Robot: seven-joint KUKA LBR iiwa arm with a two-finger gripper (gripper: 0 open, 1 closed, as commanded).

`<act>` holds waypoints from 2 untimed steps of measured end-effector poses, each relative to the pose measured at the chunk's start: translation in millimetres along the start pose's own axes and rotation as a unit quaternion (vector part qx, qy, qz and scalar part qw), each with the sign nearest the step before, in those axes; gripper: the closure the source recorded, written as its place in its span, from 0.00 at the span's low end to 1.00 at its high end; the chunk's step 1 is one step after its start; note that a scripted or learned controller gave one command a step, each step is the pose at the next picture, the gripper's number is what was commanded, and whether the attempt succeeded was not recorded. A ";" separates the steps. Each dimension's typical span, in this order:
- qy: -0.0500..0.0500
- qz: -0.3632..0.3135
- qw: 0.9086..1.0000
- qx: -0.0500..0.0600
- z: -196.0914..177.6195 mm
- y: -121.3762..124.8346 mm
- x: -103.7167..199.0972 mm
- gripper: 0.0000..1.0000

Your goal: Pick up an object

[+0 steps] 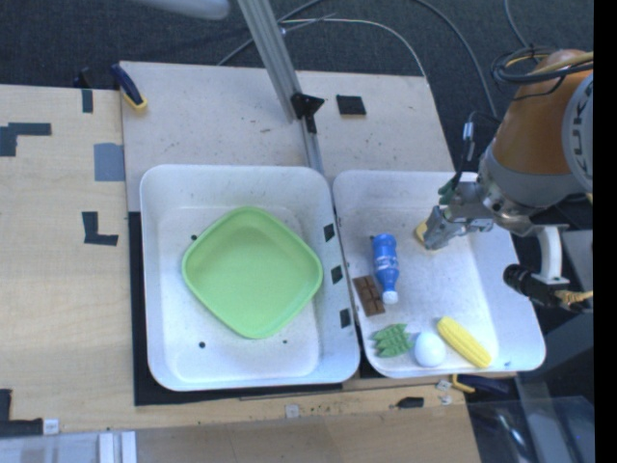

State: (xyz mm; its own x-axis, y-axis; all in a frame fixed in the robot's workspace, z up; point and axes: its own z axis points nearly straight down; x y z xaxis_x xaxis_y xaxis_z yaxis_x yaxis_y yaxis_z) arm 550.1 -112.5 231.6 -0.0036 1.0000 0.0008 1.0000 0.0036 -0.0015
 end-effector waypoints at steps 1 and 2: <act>0.000 -0.001 1.000 -0.001 -8.3 25.3 51.0 1.00; 0.000 -0.001 1.000 0.000 -4.0 41.4 107.3 1.00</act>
State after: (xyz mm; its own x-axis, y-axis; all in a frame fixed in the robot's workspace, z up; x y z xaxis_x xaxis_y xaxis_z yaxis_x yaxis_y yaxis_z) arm 591.1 -5.0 235.6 -0.0051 1.0000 0.0012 1.0000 0.0051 -0.0010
